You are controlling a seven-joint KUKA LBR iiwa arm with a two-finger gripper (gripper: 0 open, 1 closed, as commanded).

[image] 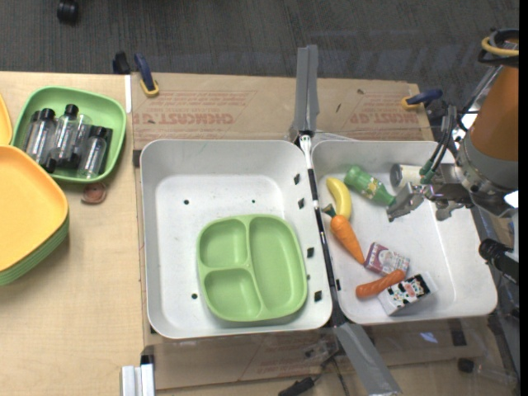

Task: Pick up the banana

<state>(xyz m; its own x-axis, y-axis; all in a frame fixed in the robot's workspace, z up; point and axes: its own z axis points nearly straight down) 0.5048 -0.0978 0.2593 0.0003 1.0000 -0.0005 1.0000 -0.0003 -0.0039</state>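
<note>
- Banana (pixel 339 197) lies in the right bin (pixel 462 295), up against its left wall, next to the divider between the two bins
- A carrot (pixel 348 237) sits just below the banana, its top end touching or nearly touching the banana's lower tip; I can't tell which
- A green bottle (pixel 369 186) lies just right of the banana, near its upper end
- The end effector (pixel 421 198) hangs over the right half of the same bin, well apart from the banana, with the bottle between them; from this slant I cannot tell whether it is spread or pressed together, and I see nothing in it
- My judgement: the reach has not begun, so the whole pick is ahead
- Risk one: the banana hugs the wall, so a finger coming down on that side may strike the rim or the divider instead of sliding beside the fruit
- Risk two: coming in from the right, the arm could clip the bottle and roll it into the banana
- Risk three: a grasp set too low could catch the carrot top as well, or nudge the banana out of line
- Risk four: the curved, smooth skin may slip from a pinch placed off its middle
- The left bin (pixel 165 221) holds a green tray (pixel 252 268), out of the way
</note>
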